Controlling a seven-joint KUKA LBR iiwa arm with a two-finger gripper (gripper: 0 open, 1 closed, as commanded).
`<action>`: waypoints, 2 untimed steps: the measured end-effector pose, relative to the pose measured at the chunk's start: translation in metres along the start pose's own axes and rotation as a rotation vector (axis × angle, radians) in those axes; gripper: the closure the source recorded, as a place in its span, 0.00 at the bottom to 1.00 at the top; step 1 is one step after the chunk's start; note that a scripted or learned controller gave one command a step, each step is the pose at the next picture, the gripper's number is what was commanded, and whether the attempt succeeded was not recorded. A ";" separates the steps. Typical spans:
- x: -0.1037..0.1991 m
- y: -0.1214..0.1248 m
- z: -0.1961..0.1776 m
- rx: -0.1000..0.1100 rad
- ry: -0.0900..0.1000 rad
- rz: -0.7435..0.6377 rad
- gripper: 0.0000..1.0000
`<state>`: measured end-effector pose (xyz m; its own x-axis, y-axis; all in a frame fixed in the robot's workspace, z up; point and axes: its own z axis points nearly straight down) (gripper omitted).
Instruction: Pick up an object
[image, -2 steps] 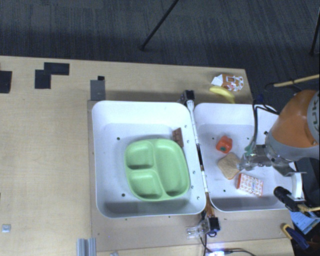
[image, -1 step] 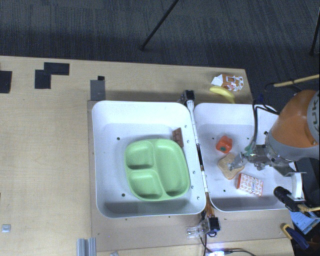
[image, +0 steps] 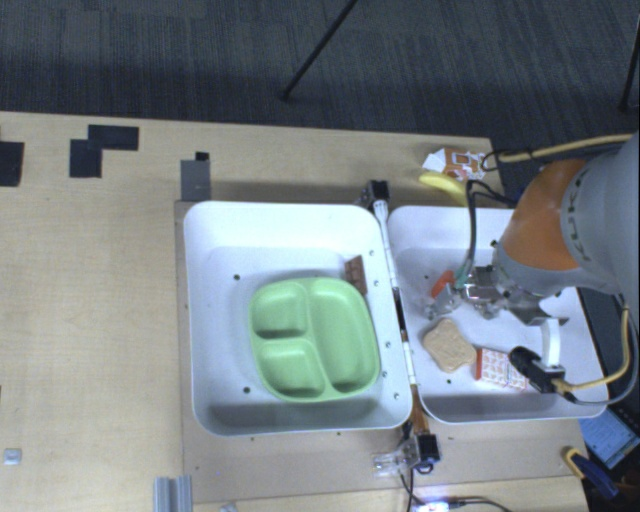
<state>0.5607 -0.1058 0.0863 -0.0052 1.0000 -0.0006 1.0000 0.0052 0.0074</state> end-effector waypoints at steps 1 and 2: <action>0.000 0.002 -0.012 -0.005 0.000 -0.003 1.00; -0.055 0.062 -0.026 0.003 -0.001 -0.001 1.00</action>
<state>0.6231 -0.1601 0.1126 -0.0060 1.0000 -0.0016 1.0000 0.0060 0.0043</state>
